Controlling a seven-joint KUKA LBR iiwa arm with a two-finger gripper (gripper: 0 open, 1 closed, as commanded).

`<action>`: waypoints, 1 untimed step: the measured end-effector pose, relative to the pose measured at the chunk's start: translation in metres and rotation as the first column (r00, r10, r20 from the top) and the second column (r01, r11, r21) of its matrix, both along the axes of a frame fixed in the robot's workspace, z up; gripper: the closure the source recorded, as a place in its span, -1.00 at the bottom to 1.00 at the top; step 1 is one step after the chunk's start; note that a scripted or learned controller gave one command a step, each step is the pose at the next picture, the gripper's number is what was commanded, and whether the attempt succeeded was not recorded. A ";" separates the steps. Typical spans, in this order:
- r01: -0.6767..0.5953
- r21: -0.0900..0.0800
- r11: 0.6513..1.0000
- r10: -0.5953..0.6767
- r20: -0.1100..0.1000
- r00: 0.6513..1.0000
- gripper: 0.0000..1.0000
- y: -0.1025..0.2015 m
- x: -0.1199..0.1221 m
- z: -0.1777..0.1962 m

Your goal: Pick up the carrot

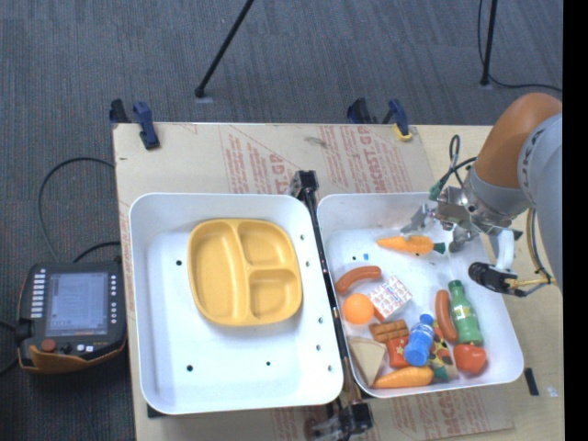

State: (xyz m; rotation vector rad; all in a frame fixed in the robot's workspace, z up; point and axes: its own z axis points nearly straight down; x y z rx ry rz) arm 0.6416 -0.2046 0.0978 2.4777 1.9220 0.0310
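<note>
A carrot (pixel 406 243), orange with a green top pointing right, lies in the far part of the right bin (pixel 511 324). My gripper (pixel 439 231) hangs over its green end, reaching in from the right. The fingers are spread apart, one above the carrot's middle and one just right of the green top; the jaws stand open and nothing is pinched between them. A second carrot (pixel 402 378) lies along the right bin's near wall.
The right bin also holds a sausage (pixel 357 278), an orange (pixel 357 310), a green bottle (pixel 464 312), a blue bottle (pixel 419 340), a tomato (pixel 469 359) and other toy food. A yellow divided plate (pixel 245 271) sits in the left bin (pixel 156 338).
</note>
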 end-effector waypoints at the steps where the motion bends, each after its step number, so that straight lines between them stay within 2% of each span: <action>1: 0.239 -0.004 0.971 -0.239 0.006 0.971 -1.00 0.009 0.004 0.000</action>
